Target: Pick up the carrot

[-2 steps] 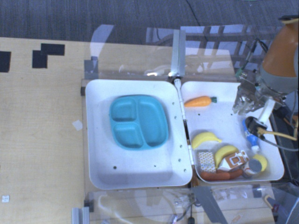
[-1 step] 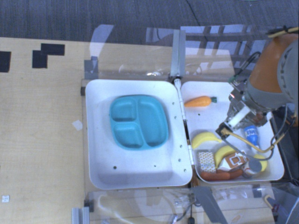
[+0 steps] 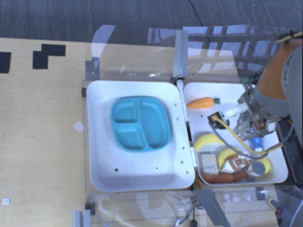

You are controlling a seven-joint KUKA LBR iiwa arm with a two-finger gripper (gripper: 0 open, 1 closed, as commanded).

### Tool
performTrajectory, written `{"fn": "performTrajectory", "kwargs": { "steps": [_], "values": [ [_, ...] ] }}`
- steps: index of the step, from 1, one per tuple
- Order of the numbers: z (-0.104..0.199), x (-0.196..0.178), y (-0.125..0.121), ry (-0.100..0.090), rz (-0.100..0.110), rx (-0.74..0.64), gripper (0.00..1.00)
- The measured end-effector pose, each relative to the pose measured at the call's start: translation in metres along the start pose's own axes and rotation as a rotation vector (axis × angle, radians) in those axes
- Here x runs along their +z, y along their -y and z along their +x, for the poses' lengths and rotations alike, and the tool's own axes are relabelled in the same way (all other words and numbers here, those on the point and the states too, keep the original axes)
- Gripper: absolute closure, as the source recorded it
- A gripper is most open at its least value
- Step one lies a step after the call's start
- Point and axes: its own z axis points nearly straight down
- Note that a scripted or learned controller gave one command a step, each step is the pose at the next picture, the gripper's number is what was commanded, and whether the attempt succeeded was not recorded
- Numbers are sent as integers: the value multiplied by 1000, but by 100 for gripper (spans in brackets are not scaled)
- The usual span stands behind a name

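The orange carrot (image 3: pixel 201 103) with a small green stem end lies on its side at the back left of the right bin (image 3: pixel 232 90), close to the divider between the bins. My gripper (image 3: pixel 247 126) hangs over the middle right of that bin, to the right of the carrot and a bit nearer the front. It is apart from the carrot, and nothing of the carrot is in it. The grey arm with its orange band (image 3: pixel 274 74) comes in from the right above it.
A blue divided plate (image 3: pixel 141 123) sits in the left bin (image 3: pixel 99 164). The front of the right bin holds two bananas (image 3: pixel 208 141), a sausage (image 3: pixel 222 178), a patterned packet (image 3: pixel 209 162) and small items. A yellow cable (image 3: pixel 234 141) loops under the gripper.
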Motion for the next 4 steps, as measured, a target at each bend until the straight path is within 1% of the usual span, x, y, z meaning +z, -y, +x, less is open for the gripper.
{"fn": "performTrajectory", "kwargs": {
  "steps": [1,2,3,4],
  "values": [
    [2,-10,0,-1,0,-9,100],
    [-10,7,-27,0,0,60,100],
    [-9,-4,-26,-1,1,52,100],
    [-21,8,-39,-2,0,86,100]
  ]
}}
